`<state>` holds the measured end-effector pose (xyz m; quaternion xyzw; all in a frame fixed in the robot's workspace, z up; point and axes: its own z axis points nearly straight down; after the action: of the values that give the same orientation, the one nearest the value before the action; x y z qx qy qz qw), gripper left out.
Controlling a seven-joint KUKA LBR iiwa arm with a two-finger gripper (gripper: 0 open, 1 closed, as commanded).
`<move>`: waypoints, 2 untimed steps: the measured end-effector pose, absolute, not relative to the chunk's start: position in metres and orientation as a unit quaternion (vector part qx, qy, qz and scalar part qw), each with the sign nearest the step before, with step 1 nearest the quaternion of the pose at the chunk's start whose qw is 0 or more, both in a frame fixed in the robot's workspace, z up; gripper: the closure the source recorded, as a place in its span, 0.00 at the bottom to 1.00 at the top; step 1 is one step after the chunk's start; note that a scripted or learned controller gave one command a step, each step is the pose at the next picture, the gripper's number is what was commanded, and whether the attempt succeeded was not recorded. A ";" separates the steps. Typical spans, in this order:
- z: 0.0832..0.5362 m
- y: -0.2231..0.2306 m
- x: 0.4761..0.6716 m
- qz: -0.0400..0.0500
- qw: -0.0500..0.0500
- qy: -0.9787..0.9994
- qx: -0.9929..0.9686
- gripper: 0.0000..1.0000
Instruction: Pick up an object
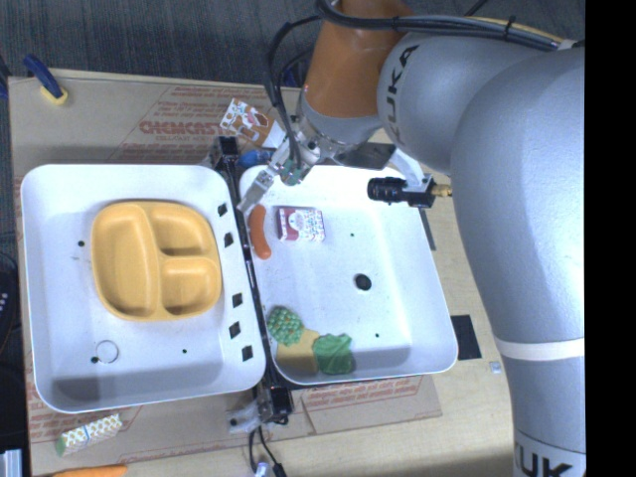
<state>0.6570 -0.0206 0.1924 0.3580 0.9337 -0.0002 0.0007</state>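
My gripper [266, 182] hangs over the far left corner of the right bin [397, 256], under the orange band of the arm. Just below its tip an orange sausage-shaped toy [259, 233] lies along the bin's left wall. To the right of that sits a small white and maroon packet [299, 225]. At the near left corner lie a green knobbly object [283, 323], a yellow piece [301, 347] and a green piece [335, 354]. I see nothing held in the gripper.
The left bin [60, 266] holds a yellow divided tray [154, 256]. A small printed box [242, 119] lies on the cardboard behind the bins. A black dot [363, 283] marks the right bin's floor. The arm's bulk covers the right side.
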 end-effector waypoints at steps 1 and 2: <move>0.192 -0.020 0.624 -0.001 -0.001 0.985 0.171 0.00; 0.192 -0.019 0.617 -0.001 -0.002 0.997 0.082 0.00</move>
<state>0.6171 -0.0194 0.1919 0.0817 0.9967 -0.0005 -0.0016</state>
